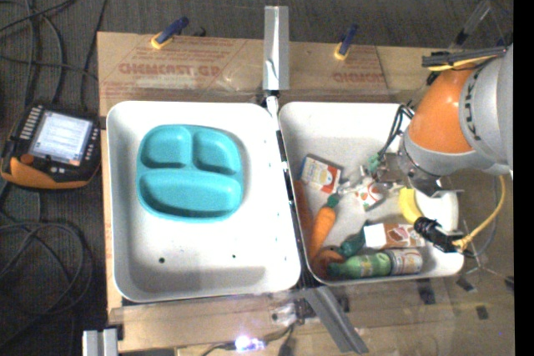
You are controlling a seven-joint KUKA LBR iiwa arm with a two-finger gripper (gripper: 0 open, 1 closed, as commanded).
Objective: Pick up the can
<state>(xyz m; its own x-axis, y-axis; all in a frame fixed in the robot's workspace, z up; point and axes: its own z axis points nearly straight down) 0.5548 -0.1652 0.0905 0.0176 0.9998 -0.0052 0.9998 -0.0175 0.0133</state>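
A can (402,235) with a red-brown and white label lies on its side near the front right of the right bin (334,125). My gripper (380,172) hangs over the middle right of that bin, behind the can and apart from it. It is just above a white packet with red and green print (365,193). The grey arm with its orange band (446,127) reaches in from the right and hides the bin's right rim.
The right bin also holds a small carton (319,173), a carrot (323,226), a green bottle (367,265) along the front wall and a yellow item (407,203) beside the can. A teal divided plate (192,172) lies in the left bin (125,246).
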